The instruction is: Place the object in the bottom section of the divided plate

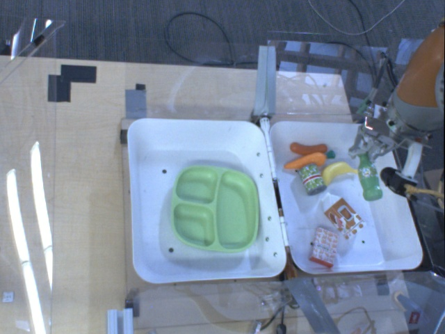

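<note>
A light green divided plate [215,208] lies in the left bin [149,186], with two small sections on its left and one long section on its right; nothing lies in them. In the right bin [400,249], a green bottle [370,181] lies near the right wall. My gripper [366,149] hangs directly over the bottle's cap end, close to it or touching it. Whether it grips the bottle is hidden from this angle.
The right bin also holds a red sausage [308,147], a carrot [304,161], a small can [312,179], a banana [338,170] and two snack packets [343,216] [325,246]. A raised divider [273,186] separates the bins.
</note>
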`<move>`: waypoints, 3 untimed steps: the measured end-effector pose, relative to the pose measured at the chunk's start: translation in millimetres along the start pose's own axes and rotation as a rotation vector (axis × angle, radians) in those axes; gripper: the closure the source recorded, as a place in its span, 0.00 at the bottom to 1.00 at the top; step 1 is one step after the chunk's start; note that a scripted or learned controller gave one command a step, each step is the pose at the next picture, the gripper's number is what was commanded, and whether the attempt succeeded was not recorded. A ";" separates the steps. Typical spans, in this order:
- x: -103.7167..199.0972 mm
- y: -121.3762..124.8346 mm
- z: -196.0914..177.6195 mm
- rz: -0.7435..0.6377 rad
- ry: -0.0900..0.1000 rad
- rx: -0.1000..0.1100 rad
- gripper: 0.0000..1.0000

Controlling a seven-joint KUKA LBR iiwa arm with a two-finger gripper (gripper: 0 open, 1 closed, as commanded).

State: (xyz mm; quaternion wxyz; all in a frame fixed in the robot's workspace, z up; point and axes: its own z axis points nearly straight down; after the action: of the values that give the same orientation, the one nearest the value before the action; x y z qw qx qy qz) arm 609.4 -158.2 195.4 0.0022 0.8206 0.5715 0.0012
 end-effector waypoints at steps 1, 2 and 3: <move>63.8 -26.6 18.4 -0.132 0.002 0.001 1.00; 131.2 -77.5 9.4 -0.107 0.003 0.002 1.00; 185.2 -117.1 11.5 -0.168 0.002 0.003 1.00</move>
State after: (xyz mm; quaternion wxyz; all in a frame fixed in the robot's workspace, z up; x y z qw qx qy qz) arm 563.8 56.1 183.2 0.0004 0.7699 0.6382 0.0011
